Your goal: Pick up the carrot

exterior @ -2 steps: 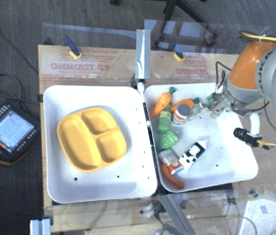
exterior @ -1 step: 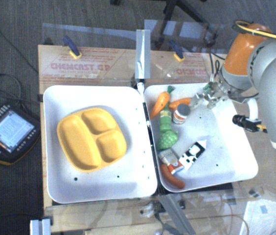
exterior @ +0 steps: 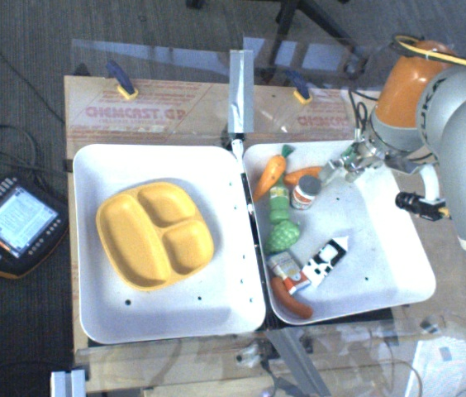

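The carrot is orange with a green top. It lies tilted in the right bin, at the far left corner next to the divider. A second orange piece lies just right of it. My gripper hangs over the far part of the right bin, a short way right of the carrot and apart from it. Nothing shows in its grasp. The orange wrist band sits above and to the right of it.
Near the carrot in the right bin lie a small can, green vegetables, a small box, a black-and-white carton and a sausage. A yellow divided tray sits in the left bin.
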`<state>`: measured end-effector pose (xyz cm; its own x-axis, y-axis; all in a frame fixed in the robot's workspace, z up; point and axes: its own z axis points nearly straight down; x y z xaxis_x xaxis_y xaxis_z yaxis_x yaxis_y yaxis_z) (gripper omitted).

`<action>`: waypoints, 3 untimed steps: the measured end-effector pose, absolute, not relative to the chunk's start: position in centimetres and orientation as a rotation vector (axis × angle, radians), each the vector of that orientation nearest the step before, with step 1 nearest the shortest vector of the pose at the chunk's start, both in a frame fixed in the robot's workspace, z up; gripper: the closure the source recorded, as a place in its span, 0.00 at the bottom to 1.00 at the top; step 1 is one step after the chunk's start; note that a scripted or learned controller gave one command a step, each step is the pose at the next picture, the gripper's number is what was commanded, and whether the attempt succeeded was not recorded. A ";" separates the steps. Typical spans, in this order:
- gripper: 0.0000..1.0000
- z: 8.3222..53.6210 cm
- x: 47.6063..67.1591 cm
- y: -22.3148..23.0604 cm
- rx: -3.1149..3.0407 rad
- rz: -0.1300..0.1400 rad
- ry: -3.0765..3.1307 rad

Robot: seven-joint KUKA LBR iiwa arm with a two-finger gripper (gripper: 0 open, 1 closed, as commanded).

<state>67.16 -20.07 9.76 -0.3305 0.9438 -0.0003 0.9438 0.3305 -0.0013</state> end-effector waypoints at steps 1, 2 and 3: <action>1.00 10.9 67.2 -20.2 -1.812 0.008 -2.572; 1.00 10.4 63.9 -22.1 -1.751 -0.027 -2.652; 1.00 10.8 58.8 -22.1 -1.897 -0.039 -2.566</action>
